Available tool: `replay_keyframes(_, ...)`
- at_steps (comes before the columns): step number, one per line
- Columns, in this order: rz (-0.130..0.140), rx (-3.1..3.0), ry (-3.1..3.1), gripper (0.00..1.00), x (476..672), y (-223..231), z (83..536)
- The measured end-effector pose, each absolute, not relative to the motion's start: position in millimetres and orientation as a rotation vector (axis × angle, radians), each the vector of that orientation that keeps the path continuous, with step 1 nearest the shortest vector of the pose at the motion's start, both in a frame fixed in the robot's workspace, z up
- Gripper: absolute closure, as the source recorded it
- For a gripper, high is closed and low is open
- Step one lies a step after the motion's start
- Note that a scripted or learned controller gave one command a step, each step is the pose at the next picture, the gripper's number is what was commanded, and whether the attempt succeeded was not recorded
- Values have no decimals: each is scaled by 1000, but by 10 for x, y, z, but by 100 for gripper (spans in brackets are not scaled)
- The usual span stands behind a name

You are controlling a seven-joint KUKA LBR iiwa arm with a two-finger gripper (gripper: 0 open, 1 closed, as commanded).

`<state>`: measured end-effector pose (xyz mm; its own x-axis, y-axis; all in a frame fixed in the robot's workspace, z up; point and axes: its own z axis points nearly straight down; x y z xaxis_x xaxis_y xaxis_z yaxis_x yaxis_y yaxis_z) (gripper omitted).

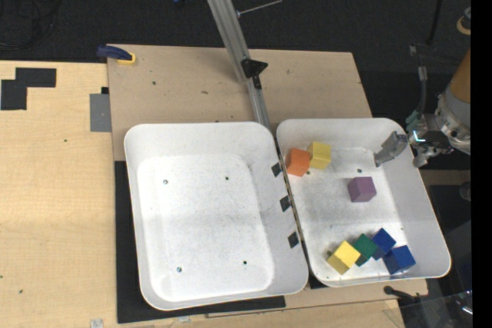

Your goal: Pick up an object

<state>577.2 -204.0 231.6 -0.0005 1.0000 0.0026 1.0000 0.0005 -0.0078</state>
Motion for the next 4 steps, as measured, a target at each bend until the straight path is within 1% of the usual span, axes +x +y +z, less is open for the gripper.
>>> replay_keyframes(1,3,-2217,-2221,0,5781,-2040,2342)
replay_keyframes(2,6,-2217,-2217,0,5808,-2066,1895)
replay_keyframes(3,6,-2216,-2214,0,5784,-1966,1290)
replay_keyframes(4,0,-2224,-2218,0,5791,-1958,905)
